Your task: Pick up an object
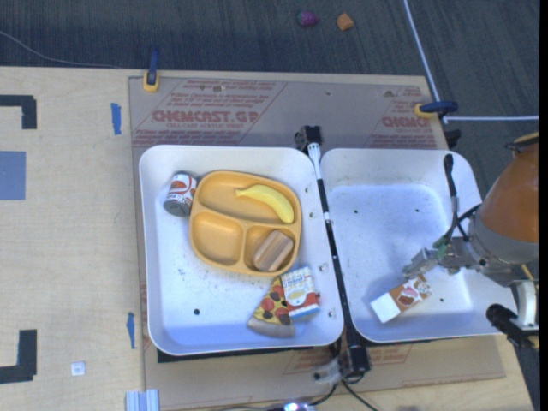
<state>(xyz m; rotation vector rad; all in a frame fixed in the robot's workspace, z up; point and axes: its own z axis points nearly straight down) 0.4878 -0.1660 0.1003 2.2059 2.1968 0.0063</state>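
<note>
A small carton (402,299), white at one end and red-brown at the other, lies flat and tilted in the right bin (377,187), near that bin's front edge. The gripper (425,262) sits just above and beside the carton's upper right end, low over the bin floor. Its tips are too small and blurred to judge: I cannot tell how far the fingers are open, nor whether they touch the carton, and nothing is clearly seen between them.

The arm reaches in from the right. Its orange band (514,199) fills the right edge, and the grey wrist (492,255) below it slants down and to the left toward the gripper. A thin dark cable (451,191) runs up from the wrist area across the bin's far side.

The left bin (163,255) holds a yellow divided plate (214,234). A banana (266,200) lies in the plate's far compartment, and a brown bun-like item (272,250) lies in its near right compartment. A small can (179,193) lies on its side against the plate's left rim. Near the front of this bin, a slice of toy pizza (271,311) lies flat, with a small box (299,290) resting partly over it.

Both bins stand side by side on a brown board (223,110) clamped to the bench.
</note>
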